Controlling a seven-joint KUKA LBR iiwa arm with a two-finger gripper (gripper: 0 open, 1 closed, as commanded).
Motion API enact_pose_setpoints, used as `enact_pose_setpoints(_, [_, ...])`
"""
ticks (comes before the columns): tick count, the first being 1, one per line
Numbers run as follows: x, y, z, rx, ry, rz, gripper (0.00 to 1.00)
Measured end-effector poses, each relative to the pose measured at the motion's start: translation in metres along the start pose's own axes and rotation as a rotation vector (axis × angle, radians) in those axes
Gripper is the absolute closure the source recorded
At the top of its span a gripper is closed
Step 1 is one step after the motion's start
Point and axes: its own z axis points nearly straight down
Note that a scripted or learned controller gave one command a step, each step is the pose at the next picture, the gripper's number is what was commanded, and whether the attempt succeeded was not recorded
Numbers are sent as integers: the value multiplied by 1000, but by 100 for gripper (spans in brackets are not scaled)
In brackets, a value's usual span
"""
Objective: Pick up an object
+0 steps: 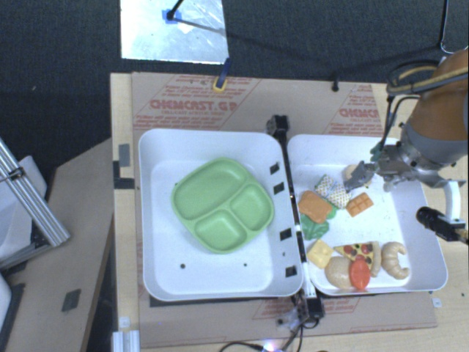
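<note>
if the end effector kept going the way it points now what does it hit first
Most likely the small checkered grey-and-white toy piece lying just left of the end effector in the right white bin. The end effector points left and downward; depth is unclear from above, so it might touch the bin floor beside it first.

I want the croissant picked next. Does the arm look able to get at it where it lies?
Probably yes. The croissant lies at the right bin's near corner with its top uncovered; only the pizza slice sits close beside it. The gripper hovers above the same bin, further back.
</note>
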Motion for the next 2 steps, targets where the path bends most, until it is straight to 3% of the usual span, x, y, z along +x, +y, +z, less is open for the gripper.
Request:
enact_pose_setpoints(1, [0,3,-7,-12,-2,-2,0])
enact_pose_setpoints(2, [-7,-4,44,-8,-1,0,0])
